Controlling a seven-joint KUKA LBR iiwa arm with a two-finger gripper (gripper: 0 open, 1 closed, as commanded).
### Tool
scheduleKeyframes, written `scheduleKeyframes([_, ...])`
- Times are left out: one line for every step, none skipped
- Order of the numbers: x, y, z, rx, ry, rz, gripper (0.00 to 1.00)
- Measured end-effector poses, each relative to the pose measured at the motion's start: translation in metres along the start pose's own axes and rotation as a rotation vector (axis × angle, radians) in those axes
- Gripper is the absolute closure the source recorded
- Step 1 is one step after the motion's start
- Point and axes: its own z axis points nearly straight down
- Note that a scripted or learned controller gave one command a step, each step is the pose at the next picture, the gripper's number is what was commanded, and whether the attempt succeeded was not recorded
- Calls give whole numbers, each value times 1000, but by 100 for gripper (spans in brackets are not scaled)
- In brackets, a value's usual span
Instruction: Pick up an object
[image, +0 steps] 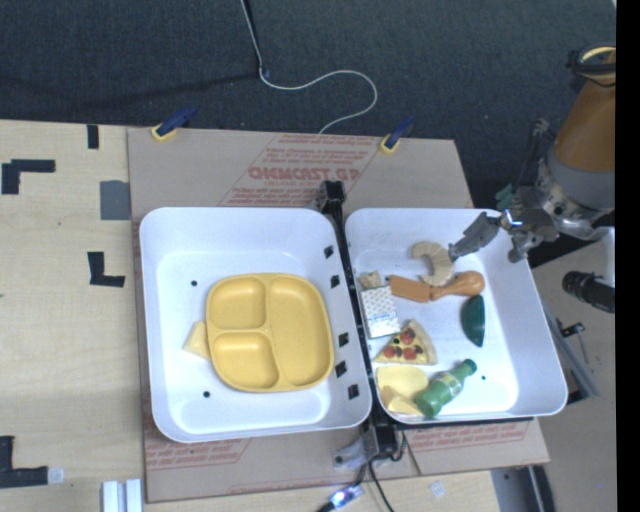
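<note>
The right bin (530, 330) holds several toy foods: a beige curved piece (431, 256), an orange sausage-like piece (436, 288), a dark green pod (473, 321), a pizza slice (408, 345), a green bottle (443, 390) lying on a pale yellow piece (398, 382), and a white printed packet (378, 311). My gripper (492, 246) hangs over the bin's far right corner, just right of the beige piece. Its two dark fingers are spread apart, and nothing sits between them.
The left bin (170, 250) holds a yellow divided plate (270, 332) with a yellow wedge (194, 340) tucked under its left edge. A black hinge strip (345, 300) separates the bins. A white cable (320, 85) lies beyond the cardboard.
</note>
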Motion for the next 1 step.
scheduleKeyframes([0, 2, -8, -13, -2, -3, 0])
